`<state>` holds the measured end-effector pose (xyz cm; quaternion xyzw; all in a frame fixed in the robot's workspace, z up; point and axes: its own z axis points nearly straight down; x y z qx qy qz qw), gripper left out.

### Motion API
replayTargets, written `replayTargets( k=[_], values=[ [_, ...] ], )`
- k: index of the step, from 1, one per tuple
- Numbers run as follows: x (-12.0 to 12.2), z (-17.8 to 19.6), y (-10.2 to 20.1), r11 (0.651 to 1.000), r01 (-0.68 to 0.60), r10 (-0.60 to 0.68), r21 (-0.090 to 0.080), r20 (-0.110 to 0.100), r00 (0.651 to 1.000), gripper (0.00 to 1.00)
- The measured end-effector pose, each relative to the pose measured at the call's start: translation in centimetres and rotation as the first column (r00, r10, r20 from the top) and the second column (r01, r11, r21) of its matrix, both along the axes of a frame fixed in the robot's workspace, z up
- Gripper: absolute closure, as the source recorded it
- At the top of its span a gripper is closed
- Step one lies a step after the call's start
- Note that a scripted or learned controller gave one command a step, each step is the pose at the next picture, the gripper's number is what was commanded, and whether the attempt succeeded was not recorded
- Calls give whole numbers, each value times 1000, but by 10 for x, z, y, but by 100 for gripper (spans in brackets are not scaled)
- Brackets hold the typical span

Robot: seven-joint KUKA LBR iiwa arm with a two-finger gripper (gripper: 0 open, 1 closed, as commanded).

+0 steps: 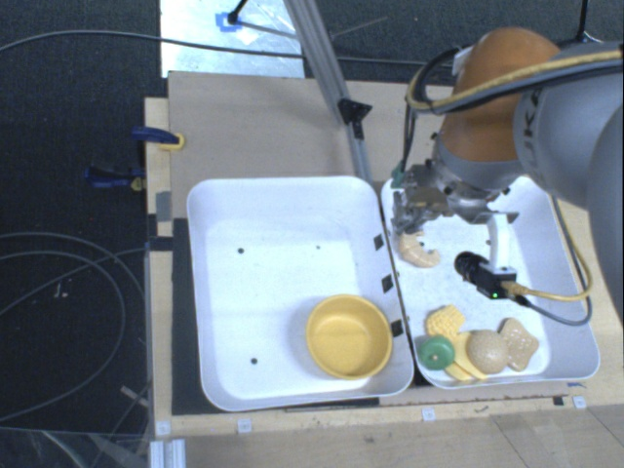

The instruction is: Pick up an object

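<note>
Arm point(546, 115) comes in from the upper right of the frame, orange band over the wrist, and hangs over the right bin point(575, 344). Gripper point(409, 224) sits at the bin's upper left corner, close to the dividing wall between the two bins. Can't tell how the hand is set or whether it has anything in it; the wrist body covers most of it from this angle.

Just below the gripper, centre-right of the frame, lies a pale tan curved piece point(420, 254), crescent-like, flat on the white floor of the right bin. It looks near or touching the gripper tip; contact not clear.

Rest of the right bin, lower right of the frame: a yellow waffle-textured piece point(446, 320), a green round disc point(436, 352) just below it, a tan rounded lump point(486, 350), and a tan biscuit-shaped piece point(519, 340) beside that. These four are clustered, touching or nearly so. A small black device point(480, 273) with a cable is mounted off the arm, above that cluster.

Left bin point(244, 213): a yellow bowl point(348, 335) upright at its lower right corner, near the dividing wall.

Blue clamp point(117, 175) and a yellow-tipped one point(161, 138) at the bench's left edge.
</note>
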<state>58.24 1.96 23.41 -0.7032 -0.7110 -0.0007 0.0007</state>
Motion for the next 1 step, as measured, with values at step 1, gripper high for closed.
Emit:
replayTargets(
  k=[1],
  values=[
    [7,9,57,1000,0,0,0,3,1000,100]
  ],
)
